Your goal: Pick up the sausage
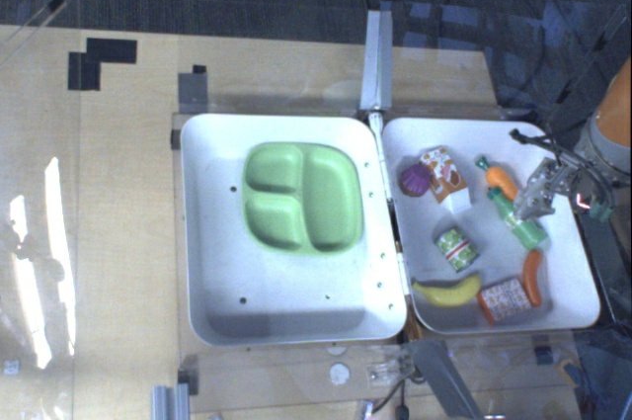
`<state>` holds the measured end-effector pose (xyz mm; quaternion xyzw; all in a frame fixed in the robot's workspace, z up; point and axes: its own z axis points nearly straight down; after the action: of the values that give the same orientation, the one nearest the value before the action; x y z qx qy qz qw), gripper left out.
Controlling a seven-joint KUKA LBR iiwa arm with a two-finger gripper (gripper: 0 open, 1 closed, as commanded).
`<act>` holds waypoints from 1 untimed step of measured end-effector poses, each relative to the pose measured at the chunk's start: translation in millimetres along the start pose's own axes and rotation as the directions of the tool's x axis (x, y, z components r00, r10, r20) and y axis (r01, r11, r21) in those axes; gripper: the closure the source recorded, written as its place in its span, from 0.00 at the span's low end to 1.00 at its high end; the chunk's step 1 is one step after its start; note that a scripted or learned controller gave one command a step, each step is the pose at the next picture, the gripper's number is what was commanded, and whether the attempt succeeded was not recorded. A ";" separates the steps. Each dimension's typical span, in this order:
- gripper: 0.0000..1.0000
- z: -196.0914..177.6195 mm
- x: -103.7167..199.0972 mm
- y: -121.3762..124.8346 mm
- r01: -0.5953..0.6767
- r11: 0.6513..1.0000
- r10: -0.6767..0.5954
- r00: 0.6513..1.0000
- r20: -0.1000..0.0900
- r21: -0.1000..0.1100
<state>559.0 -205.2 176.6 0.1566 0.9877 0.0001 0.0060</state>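
So the orange-red sausage (533, 276) is lying in the right-hand shallow white bin (565, 319), close to that bin's right wall and down toward its front right corner. It sits roughly lengthwise front to back, and its lower end is just beside a small red-and-white printed carton (505, 300) that lies near the front edge. There's print on that carton but it's way too small to read.

The grey two-finger gripper (534, 200) hangs over the right side of the same bin, further back than the sausage and apart from it. Nothing is between its fingers as far as I can see; whether they're spread or closed I honestly cannot tell from this angle.

Right under the gripper is a green plastic bottle (520, 216) lying on a slant, and just behind that an orange carrot with a green top (499, 178). Toward the bin's left wall there's a purple round vegetable (415, 179) touching a colourful snack packet (445, 174), label unreadable. In the middle is a small green-labelled can (456, 248), writing too blurry. A yellow banana (446, 291) lies along the front edge.

The left-hand white bin (212, 309) carries a light green divided plastic tray (302, 196) toward its back.
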 end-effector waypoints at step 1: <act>1.00 27.4 -38.6 17.9 0.414 0.910 -0.414 0.910 0.002 -0.002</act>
<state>601.5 -200.1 149.6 -0.0562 0.9984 -0.0004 0.0066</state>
